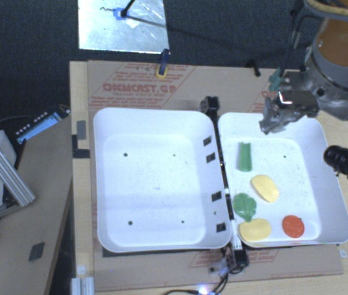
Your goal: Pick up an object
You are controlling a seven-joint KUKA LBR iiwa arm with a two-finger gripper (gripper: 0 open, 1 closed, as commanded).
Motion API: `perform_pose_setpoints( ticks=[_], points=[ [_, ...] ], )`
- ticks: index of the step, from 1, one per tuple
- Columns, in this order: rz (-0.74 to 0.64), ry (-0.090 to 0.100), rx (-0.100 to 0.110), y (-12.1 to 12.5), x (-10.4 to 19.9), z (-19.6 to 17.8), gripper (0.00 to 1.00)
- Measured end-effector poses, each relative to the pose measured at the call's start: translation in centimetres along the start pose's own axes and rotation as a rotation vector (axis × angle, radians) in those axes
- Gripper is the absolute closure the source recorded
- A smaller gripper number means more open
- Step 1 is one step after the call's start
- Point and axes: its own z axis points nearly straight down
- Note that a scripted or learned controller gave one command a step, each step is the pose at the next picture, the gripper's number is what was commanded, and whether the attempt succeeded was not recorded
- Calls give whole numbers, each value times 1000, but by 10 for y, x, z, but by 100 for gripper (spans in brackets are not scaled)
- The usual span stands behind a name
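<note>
Jaws (276, 125) hanging over the far edge of the right bin (321, 141), near its far-left corner; how far apart they stand cannot be told from this angle, and nothing seen between them. Above them, grey wrist and orange band (344, 42) reaching in from the table's right side.

Just nearer than the jaws, a green stick-shaped piece (245, 156) lying lengthwise on the bin floor, apart from the gripper. Nearer again, a yellow oval piece (264, 187) at the middle of the bin. Toward the near-left corner, a green leafy piece (245, 206) touching or almost touching a second yellow piece (255, 229) at the near edge. Beside that, toward the right, a red round piece (293, 226), a little apart.

Left bin (109, 183) alongside, sharing the middle divider, both resting on a cardboard sheet (137, 86) that covers the table. Beyond the far edge, a shiny foil square (100, 23) on dark carpet.
</note>
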Motion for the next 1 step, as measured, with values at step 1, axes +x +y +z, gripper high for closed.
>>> perform_pose_setpoints(
  ticks=[1],
  points=[
    [0, 0, 1, 1, 20, -16, 100]
  ],
)
